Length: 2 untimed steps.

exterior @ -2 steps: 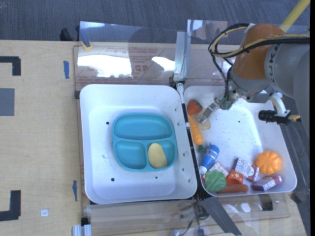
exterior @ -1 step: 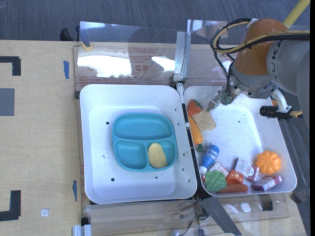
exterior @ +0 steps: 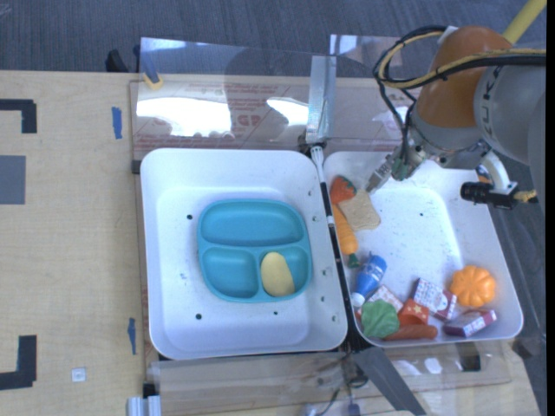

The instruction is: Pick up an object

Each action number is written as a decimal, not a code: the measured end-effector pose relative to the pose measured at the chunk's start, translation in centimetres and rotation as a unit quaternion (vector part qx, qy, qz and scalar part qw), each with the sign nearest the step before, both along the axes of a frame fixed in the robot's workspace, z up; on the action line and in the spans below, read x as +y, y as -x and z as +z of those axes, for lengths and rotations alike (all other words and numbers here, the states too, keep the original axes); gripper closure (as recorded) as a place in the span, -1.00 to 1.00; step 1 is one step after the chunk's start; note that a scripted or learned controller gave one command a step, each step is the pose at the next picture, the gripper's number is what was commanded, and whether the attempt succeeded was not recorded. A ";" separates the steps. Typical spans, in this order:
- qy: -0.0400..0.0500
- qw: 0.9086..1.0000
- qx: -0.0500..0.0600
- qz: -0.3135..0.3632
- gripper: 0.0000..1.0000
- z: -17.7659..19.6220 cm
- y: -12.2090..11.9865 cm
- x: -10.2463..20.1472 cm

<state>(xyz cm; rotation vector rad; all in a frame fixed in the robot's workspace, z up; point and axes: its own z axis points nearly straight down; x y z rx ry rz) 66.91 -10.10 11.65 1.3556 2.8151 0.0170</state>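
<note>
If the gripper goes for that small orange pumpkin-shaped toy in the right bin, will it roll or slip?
The small orange pumpkin-shaped toy looks rounded and glossy, so fingers may well slip off it. It lies by the right white bin's wall, so a push would probably roll it little.

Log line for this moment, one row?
arm: over right bin | hand: by bread slice | held: nothing visible | left bin: blue tray, yellow item
</note>
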 end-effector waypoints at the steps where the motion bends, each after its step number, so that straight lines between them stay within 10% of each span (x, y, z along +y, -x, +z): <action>1: 0.000 1.000 -0.004 0.000 1.00 1.2 -0.2 0.0; 2: 0.000 1.000 -0.008 0.000 1.00 2.3 -0.3 0.0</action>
